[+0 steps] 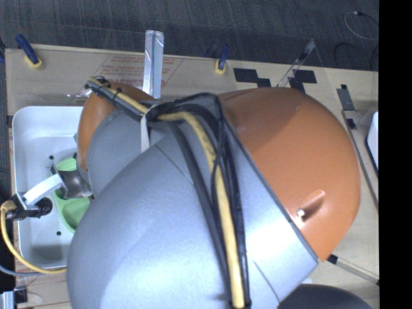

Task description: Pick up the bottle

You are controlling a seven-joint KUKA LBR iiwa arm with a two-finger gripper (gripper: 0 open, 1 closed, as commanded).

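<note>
Closest to the camera we see the grey arm, which covers most of the view, with its wide orange band on the right and a bundle of black and yellow cables running along its top. It reaches from the right toward the left bin, a shallow white container whose left wall and back corner are visible.

At the far left, beyond the tip of the tool, a yellow cable curves down over the bin's left edge, next to a small black fitting. A white strip goes from this fitting toward the gripper. We see only a grey metallic part of the gripper at the edge of the arm, low inside the left bin. We cannot tell if its fingers are apart or together, because the arm hides them.

Touching this metallic part, above and below it, lies a green object on the floor of the bin. It is mostly hidden, and we cannot say with certainty that it is the bottle, or that it is held.

Behind the arm, a silver upright post stands on the bench, and blue clamps hold the back edge.
</note>
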